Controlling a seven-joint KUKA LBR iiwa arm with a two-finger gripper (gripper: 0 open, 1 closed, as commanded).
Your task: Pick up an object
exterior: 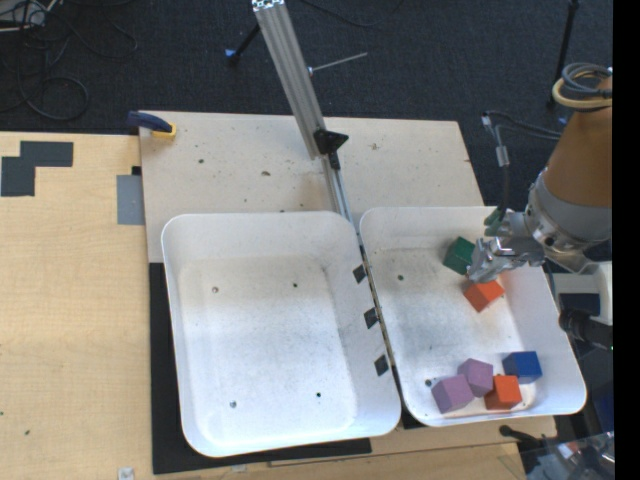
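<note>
While the claw (489,265), grip unclear, hovers, right bin (420,230) holds six blocks.

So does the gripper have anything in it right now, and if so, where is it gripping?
Cannot be told. The gripper sits low in the right bin, between the green block and an orange block, and nothing shows between its fingers.

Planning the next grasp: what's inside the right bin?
Right bin: a green block and orange block by the tool; two purple blocks, another orange one, a blue one. Anything beneath the tool is hidden.
</note>
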